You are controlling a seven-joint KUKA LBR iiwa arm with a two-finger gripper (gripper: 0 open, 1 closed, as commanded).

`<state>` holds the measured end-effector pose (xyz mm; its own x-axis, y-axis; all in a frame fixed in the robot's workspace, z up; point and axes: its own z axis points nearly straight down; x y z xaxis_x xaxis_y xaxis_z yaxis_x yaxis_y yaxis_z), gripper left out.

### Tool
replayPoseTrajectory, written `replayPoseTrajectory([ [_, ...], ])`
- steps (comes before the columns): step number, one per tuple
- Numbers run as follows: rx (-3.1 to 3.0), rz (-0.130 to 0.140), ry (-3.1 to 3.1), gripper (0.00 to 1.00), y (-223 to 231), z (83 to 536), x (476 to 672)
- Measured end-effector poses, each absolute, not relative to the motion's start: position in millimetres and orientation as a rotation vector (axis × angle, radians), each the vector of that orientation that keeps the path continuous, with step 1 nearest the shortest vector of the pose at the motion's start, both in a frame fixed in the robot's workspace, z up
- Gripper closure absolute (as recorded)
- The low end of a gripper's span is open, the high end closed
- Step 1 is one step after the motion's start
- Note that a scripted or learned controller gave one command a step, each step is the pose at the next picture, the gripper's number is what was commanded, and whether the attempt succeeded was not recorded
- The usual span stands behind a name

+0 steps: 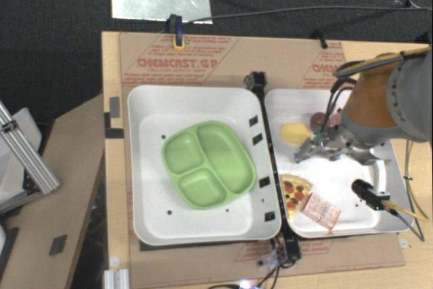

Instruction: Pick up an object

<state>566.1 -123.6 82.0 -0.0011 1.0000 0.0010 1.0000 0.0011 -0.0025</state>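
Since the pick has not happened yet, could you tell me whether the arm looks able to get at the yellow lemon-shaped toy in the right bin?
Probably yes. The yellow lemon-shaped toy lies uncovered in the right white bin, and the gripper hangs just beside it. The dark reddish object sits close by but not on it.

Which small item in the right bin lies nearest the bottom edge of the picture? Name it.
The red-and-white rectangular packet, at the bin's near edge, just right of the pizza-slice toy; the yellow round toy lies farther up.

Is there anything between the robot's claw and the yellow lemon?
Nothing visible is. The gripper hangs over the right bin, just below the lemon, with bare white floor between them. The pizza slice and the packet lie farther down.
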Motion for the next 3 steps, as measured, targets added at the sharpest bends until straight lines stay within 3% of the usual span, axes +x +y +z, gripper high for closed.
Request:
replayPoseTrajectory([
  [1, -2.222, -0.004, -2.225, 1.0, -124, 95, 568.1],
  [3, -2.219, -0.007, -2.231, 1.0, -111, 188, 566.3],
])
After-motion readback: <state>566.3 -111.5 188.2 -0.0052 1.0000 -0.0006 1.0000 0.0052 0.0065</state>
